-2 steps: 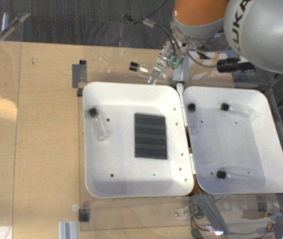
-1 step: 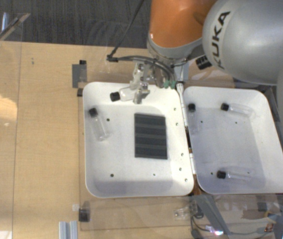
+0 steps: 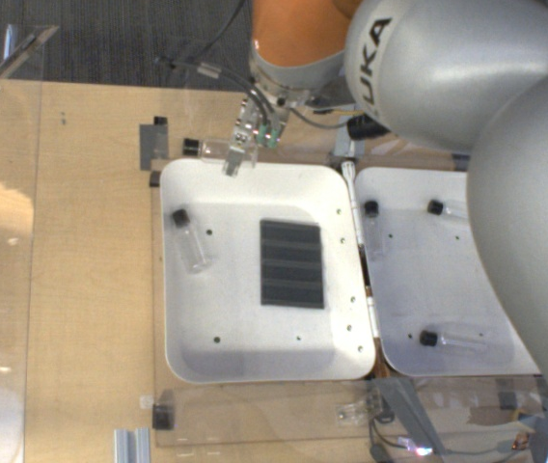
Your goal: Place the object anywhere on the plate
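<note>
A dark ribbed rectangular plate (image 3: 291,261) lies flat in the middle of the left white bin (image 3: 245,360). A clear tube with a black cap (image 3: 189,239) lies near that bin's left wall, apart from the plate. My gripper (image 3: 240,148) hangs under the orange wrist band at the bin's far rim, above and left of the plate. Just left of the gripper, at the rim, is another small clear tube with a black cap (image 3: 202,149). I cannot tell whether the gripper is touching it.
The right white bin (image 3: 399,258) holds three more clear tubes with black caps (image 3: 435,206), partly covered by the big grey arm (image 3: 486,85). Black corner brackets (image 3: 152,143) stand around the left bin. Bare wooden bench (image 3: 62,258) spreads to the left.
</note>
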